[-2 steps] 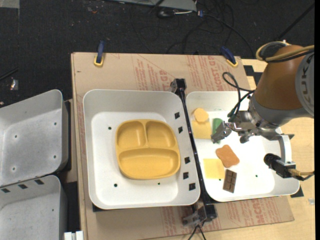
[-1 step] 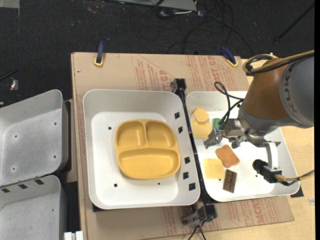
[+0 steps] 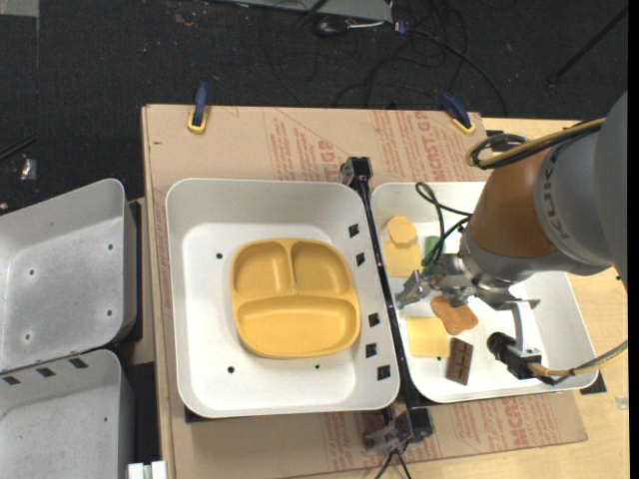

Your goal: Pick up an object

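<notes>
The worktop [image 3: 260, 143], a brown board, carries two white bins side by side. The left bin [image 3: 200, 267] holds one yellow divided tray [image 3: 296, 298] with three compartments, lying flat near its middle. The grey arm [image 3: 559, 208] with its orange band reaches in from the right and covers much of the right bin [image 3: 564, 312], so part of that bin's floor and far wall is hidden. Five small things show in the right bin: a pale yellow bottle-like piece [image 3: 401, 245] at its left, a pale yellow flat block [image 3: 426, 336] nearer, an orange-brown piece [image 3: 458, 316] between them and to their right, a dark brown bar [image 3: 459, 360] near the front wall, and a small green thing [image 3: 431, 247] half hidden by the arm. The claw [image 3: 431, 285] hangs just beside the orange-brown piece; whether it is open or closed cannot be made out.
</notes>
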